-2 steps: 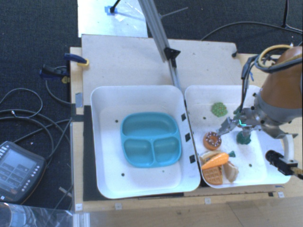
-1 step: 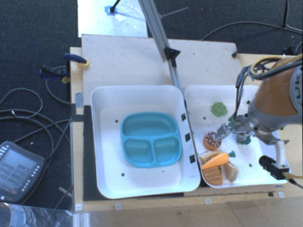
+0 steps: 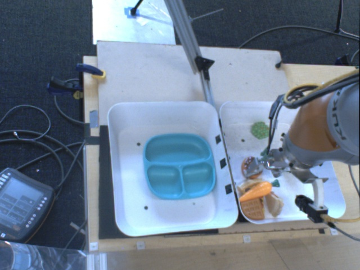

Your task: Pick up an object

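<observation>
At the near edge of the right bin (image 3: 337, 204) you've got the toy food pile: a waffle (image 3: 253, 208) at the front rim, a beige piece (image 3: 274, 205) just right of it, a carrot (image 3: 256, 191) lying across the top of both. Just behind the carrot sits a small reddish-brown item (image 3: 249, 165) with a shiny metal bit touching its right side; too small for you to tell what either is. A tiny teal bit (image 3: 275, 182) sits right of the carrot.

Gripper (image 3: 270, 161) hangs over that same spot, just beside the reddish item. You can't tell from this angle how its fingers stand, and nothing visibly sits between them. Arm (image 3: 315, 131) comes in from the right, over the bin's right half.

Farther back in the right bin, a green broccoli piece (image 3: 260, 130) lies on its own, apart from the pile.

Left bin (image 3: 126, 151) holds a blue divided plate (image 3: 180, 165), three compartments, roughly centred.

Behind both bins, a grey pole (image 3: 183, 24) slants across the bench (image 3: 169, 72) toward the gap between them.
</observation>
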Controlling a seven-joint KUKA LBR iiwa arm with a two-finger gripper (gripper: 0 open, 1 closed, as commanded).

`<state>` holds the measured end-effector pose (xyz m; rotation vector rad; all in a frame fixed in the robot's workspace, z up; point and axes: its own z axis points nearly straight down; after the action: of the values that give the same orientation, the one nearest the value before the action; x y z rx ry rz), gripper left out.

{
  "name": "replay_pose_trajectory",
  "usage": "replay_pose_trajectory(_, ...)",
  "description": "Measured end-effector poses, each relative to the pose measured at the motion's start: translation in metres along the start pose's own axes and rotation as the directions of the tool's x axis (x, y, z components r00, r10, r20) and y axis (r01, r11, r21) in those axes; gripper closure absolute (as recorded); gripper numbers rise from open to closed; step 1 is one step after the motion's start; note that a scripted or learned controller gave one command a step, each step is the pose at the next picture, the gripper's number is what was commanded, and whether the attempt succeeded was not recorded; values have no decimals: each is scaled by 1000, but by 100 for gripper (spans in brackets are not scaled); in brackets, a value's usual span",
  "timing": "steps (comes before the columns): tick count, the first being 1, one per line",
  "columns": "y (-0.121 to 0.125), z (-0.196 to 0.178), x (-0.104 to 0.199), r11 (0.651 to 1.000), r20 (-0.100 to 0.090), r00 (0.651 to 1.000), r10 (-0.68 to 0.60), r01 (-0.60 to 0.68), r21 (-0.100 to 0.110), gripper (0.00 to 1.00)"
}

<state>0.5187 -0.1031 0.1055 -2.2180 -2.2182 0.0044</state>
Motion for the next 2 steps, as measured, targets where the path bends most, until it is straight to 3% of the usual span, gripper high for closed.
replay_pose_trajectory(1, 0, 16, 0, 1000, 1, 1000, 0, 0, -4, 0)
replay_pose_trajectory(2, 1, 4, 0, 1000, 1, 1000, 0, 0, -8, 100)
